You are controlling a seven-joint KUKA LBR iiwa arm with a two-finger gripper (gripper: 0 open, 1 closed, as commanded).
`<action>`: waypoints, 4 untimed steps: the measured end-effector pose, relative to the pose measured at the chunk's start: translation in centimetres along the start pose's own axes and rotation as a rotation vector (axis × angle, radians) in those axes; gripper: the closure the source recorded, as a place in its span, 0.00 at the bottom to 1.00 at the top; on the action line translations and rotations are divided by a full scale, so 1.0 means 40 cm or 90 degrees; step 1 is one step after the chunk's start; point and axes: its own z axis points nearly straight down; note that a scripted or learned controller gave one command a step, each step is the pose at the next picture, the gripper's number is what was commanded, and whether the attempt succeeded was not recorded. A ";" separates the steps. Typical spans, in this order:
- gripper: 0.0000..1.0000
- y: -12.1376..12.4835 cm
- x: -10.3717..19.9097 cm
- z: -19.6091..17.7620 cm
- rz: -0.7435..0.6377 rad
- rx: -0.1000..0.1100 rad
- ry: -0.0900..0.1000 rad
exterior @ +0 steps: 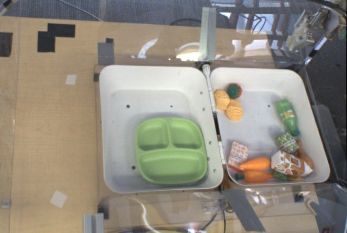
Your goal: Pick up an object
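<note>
The objects on offer all lie in the right bin (303,85). Along its near edge there is a crowded cluster: two toy carrots (255,164) lie side by side, touching a small printed packet (238,153) to their left and a small carton (290,164) to their right. Just above the carton sits a small green-wrapped item (288,142), and above that a green bottle (287,114) lies along the right wall. Well apart from this group, close to the divider between the bins, two yellow corn-like pieces (227,105) rest next to each other with a small dark green ball with a red spot (233,90) touching their upper side. The middle of the bin floor is bare.

The left bin (116,83) holds a green sectioned plate (171,149), lying flat toward its near side.

The gripper (302,30) hangs high beyond the far right corner of the right bin, well apart from every object and above the bench's back edge. At this size and angle it cannot be told whether it is spread or closed, and nothing is seen in it.

The task appears to be at its start: no object is lifted, and the approach has not begun. The next move calls for choosing a target, travelling in over the bin, and descending. The green bottle or the corn pieces look the easier picks, since each has free space on at least one side; the near cluster is packed tight and risks a nudge or a double grab.
</note>
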 end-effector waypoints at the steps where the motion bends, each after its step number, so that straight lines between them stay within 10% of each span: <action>1: 1.00 -0.137 0.022 0.135 -0.092 -0.001 0.035; 3: 1.00 -0.128 0.005 0.059 -0.096 0.001 0.017; 4: 1.00 -0.124 -0.018 0.093 -0.133 -0.002 0.033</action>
